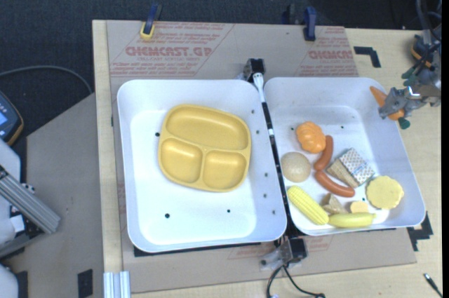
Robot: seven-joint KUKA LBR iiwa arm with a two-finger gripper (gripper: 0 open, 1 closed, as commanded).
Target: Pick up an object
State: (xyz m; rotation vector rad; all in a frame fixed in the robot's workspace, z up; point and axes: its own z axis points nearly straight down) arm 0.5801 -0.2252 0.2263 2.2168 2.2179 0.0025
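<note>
Judging the load: every piece in the right bin [393, 142] looks like hollow plastic play food, so light, stiff and fairly slick; none looks fragile.
Gripper: the gripper [394, 106] hangs at the right bin's far right rim, with an orange part at its tip; whether it is spread or pressed together cannot be told, and nothing is seen pinched in it.
Where the things lie: all the food sits below and to the left of the gripper, crowded toward the near end of that bin.
Best first pick: the orange fruit [309, 135], nearest of the heap to the gripper, rounded and ridged, likely to be taken across its middle.
Sausages: two [334, 184], thin and curved, apt to roll; hold across the narrow width.
Corn cob [308, 205]: one, bumpy, good purchase across its girth.
Banana [350, 221]: one, lying against the bin's near wall, awkward to reach.
Beige ball [295, 166]: one, smooth, may squirt out of a pinch.
Yellow round slice [384, 192]: one, flat, hard to get under.
Patterned wedge [356, 165]: one, with clean flat sides.
Small scraps by the banana: too small to name.
Yellow divided plate [204, 147]: one, in the left bin [140, 170], far left of the gripper.
Bins: two on the worktop [231, 48].
</note>
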